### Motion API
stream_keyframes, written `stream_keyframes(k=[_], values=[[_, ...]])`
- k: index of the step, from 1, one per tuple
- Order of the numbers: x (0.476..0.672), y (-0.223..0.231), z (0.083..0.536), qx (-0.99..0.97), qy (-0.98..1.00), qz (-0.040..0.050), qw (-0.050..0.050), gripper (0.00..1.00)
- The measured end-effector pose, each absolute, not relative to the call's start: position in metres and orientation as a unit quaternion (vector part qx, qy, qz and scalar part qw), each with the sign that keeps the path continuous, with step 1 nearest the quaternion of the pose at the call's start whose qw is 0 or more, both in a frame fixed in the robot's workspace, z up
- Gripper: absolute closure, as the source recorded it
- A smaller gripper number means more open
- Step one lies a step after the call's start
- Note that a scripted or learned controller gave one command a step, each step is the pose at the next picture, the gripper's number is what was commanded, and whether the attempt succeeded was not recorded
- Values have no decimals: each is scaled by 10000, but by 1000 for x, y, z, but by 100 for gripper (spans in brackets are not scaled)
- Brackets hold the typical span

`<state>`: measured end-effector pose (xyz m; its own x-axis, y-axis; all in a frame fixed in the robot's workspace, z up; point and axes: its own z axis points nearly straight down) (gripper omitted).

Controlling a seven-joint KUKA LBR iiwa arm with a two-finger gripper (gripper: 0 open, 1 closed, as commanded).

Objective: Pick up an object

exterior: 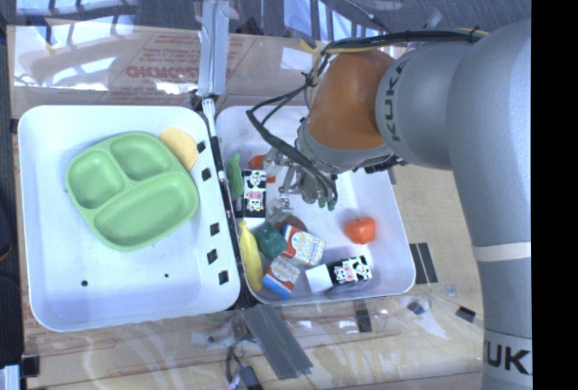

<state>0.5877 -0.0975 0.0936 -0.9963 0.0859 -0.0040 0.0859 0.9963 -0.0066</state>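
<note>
Lower centre of the frame: a cow-patterned carton (pixel 347 272), small packets and a yellow piece (pixel 249 255) crowd the right bin's (pixel 401 264) near wall. Mid-frame right: an orange-red item (pixel 360 229) lies apart; favour it. Just above, the gripper (pixel 305 188) hangs low; whether it is released or clenched, you cannot tell. Left: a green divided plate (pixel 133 188).
</note>
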Motion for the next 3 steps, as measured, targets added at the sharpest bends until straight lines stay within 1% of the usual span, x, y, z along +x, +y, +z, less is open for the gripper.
stream_keyframes(k=[1, 2, 3], values=[[589, -100, 105, 410, 9991, -66, 38, 100], [592, -187, 96, -1217, 9926, -12, 21, 100], [592, -186, 95, -1226, 9925, -5, 15, 0]])
